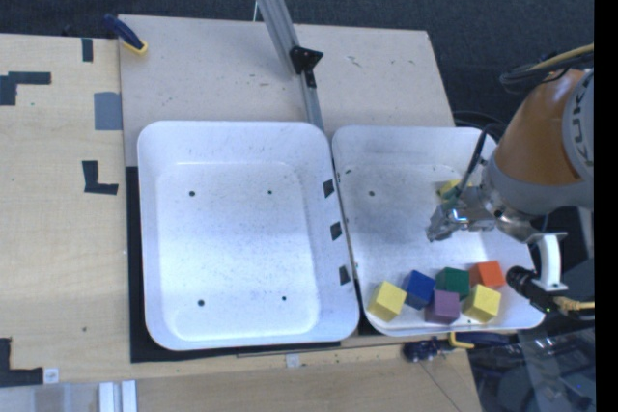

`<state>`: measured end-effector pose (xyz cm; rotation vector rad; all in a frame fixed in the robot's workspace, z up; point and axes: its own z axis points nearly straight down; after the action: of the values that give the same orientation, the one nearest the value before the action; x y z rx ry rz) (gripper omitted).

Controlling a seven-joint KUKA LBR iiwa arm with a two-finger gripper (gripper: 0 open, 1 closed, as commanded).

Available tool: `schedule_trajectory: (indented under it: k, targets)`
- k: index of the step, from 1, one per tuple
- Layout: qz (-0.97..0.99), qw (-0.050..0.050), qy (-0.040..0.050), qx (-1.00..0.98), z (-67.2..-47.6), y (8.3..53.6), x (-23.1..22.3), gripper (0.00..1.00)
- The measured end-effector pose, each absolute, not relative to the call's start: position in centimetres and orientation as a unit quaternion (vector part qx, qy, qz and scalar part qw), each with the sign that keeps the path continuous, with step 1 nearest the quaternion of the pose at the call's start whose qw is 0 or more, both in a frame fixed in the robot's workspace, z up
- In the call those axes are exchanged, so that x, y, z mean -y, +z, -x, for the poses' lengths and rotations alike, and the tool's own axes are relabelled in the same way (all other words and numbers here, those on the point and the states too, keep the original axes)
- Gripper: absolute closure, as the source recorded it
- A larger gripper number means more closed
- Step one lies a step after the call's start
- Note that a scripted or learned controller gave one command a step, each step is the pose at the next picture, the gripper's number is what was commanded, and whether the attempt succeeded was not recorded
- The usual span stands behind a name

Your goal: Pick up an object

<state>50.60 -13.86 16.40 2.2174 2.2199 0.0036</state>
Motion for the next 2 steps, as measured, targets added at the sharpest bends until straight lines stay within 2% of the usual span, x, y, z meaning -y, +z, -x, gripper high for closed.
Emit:
schedule_trajectory:
  k: [2]
  targets:
    - [-0.707,0.003,0.0009,-0.707,-51.0,26.1,15.3,1.00]
